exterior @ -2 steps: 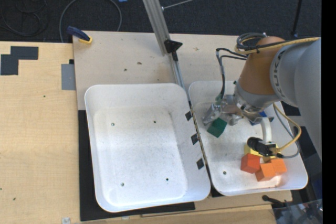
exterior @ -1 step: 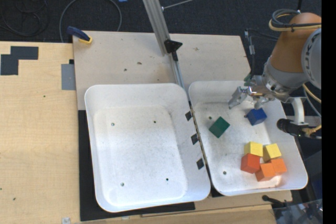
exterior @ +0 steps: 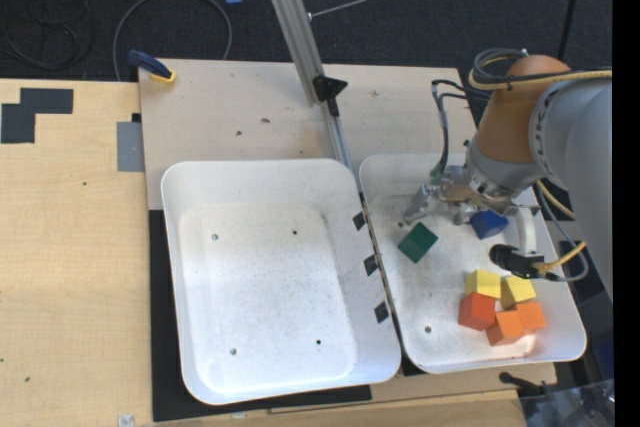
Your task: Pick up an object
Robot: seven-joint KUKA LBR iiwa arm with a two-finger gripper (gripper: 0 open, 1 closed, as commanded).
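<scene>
No object is seen lifted; by the present lie of things the pick is judged not yet made. The grey arm with the orange band (exterior: 520, 120) is lowered into the right-hand shallow white bin (exterior: 440, 355), and the two-finger gripper (exterior: 432, 200) is placed low over that bin's upper part, just above the dark green cube (exterior: 418, 242). Whether the fingers are apart or together cannot be told, the view there being small and cluttered; nothing is seen between them. A blue block (exterior: 488, 223) lies just beside the wrist, partly hidden. Near the lower right corner a cluster is recorded: two yellow blocks (exterior: 500, 286), a red cube (exterior: 477, 311) and an orange block (exterior: 516, 323), touching one another. The left-hand shallow white bin (exterior: 265, 285) is noted beside it on the table (exterior: 230, 105). Grasp and lift remain outstanding.
</scene>
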